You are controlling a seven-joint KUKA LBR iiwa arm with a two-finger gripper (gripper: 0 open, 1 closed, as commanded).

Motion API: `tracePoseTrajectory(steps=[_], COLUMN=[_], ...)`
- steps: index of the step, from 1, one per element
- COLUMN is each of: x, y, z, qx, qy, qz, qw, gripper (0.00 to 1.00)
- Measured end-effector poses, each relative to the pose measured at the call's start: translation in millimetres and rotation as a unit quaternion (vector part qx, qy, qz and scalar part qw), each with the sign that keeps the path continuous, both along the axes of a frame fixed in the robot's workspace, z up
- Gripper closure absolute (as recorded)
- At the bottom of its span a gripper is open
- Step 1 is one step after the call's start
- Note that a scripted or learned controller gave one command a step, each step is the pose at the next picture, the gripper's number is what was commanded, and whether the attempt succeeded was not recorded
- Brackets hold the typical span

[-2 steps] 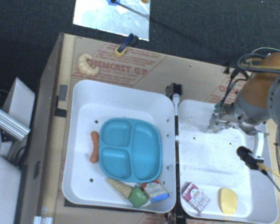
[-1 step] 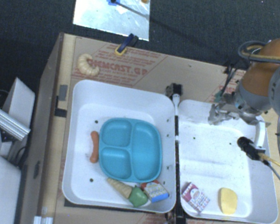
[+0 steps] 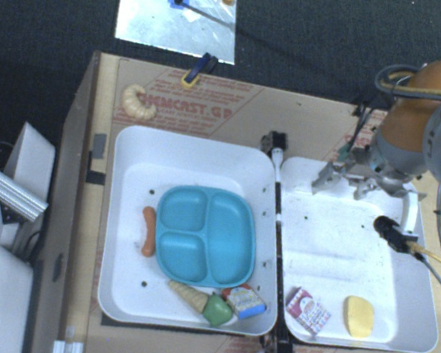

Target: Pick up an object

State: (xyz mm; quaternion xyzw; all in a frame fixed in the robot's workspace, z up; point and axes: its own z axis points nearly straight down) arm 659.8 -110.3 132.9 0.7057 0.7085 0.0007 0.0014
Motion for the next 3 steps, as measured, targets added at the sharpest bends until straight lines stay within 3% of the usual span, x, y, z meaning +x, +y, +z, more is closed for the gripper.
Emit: tracePoseTrajectory(steps=[2,3], x=[-64,-1], y=[3,-5], z=[-49,-48], qx=[0.0005,0.0000], qy=[0.002,0.000], qz=[-0.001,0.000], qw=[1.0000,1.0000], gripper=[0.00,0.00])
